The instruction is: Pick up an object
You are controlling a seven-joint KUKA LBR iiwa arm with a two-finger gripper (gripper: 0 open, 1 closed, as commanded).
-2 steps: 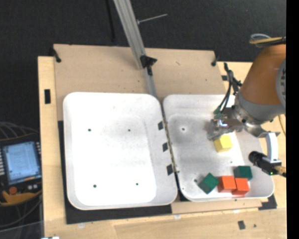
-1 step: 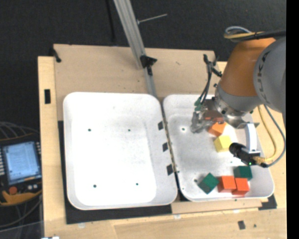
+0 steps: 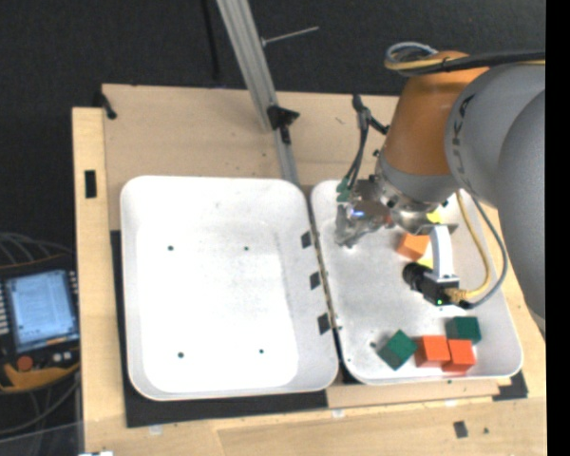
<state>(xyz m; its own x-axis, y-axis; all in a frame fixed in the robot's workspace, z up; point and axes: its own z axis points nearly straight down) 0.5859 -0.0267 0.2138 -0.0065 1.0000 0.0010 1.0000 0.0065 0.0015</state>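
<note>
My gripper (image 3: 349,228) hangs over the far left part of the right bin (image 3: 366,293), close to the bin's left wall. An orange block (image 3: 413,246) lies just to its right, partly under the wrist. Near the front edge of the same bin sit a dark green block (image 3: 395,349), two orange blocks (image 3: 432,350) (image 3: 461,353) and a second green block (image 3: 465,329). A bit of yellow (image 3: 437,217) peeks out beneath the arm. I see nothing between the gripper and the bin floor beneath it.
The left bin (image 3: 214,283) lies beside the right one, with a row of black clips (image 3: 315,278) along the shared edge. A slanted metal pole (image 3: 256,74) rises behind the bins. A cable and black connector (image 3: 427,283) hang from the wrist over the right bin.
</note>
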